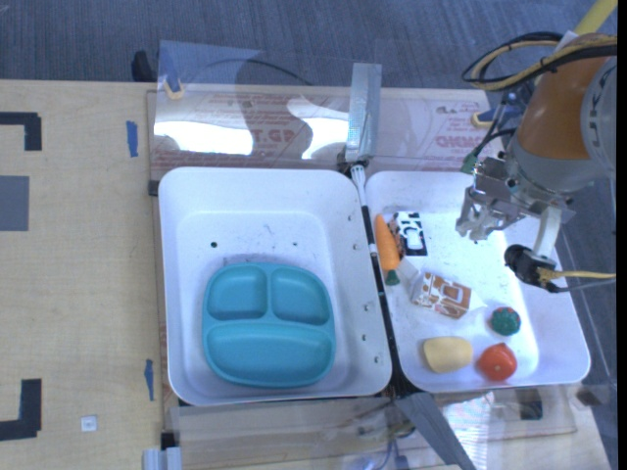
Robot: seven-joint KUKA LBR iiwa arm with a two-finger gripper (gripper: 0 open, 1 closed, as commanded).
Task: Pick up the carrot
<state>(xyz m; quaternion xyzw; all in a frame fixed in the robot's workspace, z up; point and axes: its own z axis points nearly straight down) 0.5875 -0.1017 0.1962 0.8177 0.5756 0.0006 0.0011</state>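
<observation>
The carrot (pixel 388 247), orange with a small green end, lies along the left wall of the right bin (pixel 558 360), next to the divider. My gripper (pixel 477 225) hangs over the upper right part of that bin, well to the right of the carrot and apart from it. Nothing shows between its fingers.
In the right bin lie a black-and-white packet (pixel 409 233), a brown wrapped snack (pixel 440 295), a yellow lump (pixel 447 352), a red tomato (pixel 498 362) and a green ball (pixel 505 321). The left bin (pixel 186 204) holds a teal divided plate (pixel 267 324). Cables loop above the wrist.
</observation>
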